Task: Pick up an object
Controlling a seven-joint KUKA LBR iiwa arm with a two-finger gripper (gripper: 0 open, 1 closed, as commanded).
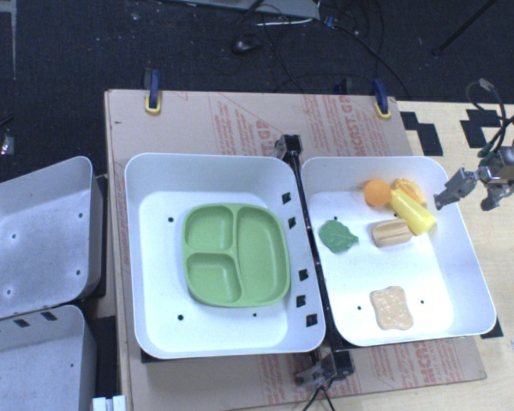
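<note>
Gripper of mine hangs at 3 o'clock, outside the right bin, fingers spread, holding nothing. Yellow piece lies nearest, touching the orange ball and the tan roll. Risk: crowding could deflect my fingers, so they nudge pieces rather than grasp.

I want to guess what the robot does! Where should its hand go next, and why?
Probably left and down toward the yellow piece. The gripper sits at the right bin's right edge with its fingers spread and nothing between them, and that piece lies nearest, beside the orange ball.
</note>
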